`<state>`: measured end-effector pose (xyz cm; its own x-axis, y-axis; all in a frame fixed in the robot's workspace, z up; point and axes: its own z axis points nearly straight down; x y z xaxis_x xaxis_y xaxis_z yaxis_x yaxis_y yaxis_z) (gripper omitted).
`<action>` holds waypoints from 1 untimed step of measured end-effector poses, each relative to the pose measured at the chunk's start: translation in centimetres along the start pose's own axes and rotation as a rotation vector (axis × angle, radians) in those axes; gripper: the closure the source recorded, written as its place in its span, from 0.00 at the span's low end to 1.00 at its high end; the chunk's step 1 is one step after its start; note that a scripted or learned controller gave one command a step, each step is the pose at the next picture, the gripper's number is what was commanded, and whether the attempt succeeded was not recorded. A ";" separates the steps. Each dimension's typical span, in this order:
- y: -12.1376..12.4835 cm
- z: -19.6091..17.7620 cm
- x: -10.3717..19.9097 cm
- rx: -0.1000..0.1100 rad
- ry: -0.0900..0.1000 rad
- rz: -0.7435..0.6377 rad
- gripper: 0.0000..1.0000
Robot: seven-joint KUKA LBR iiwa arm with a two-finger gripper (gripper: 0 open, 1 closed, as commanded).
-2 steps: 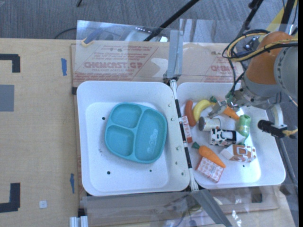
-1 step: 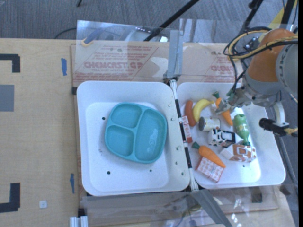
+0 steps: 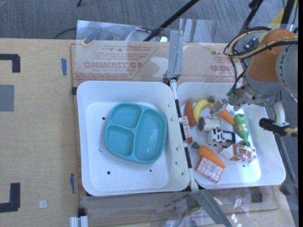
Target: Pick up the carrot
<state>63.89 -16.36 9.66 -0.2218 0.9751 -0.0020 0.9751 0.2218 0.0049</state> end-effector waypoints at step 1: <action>2.8 0.3 0.2 0.012 0.001 0.353 0.00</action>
<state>66.59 -15.55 9.33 0.1290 0.9916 -0.0014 0.9916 -0.1290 -0.0067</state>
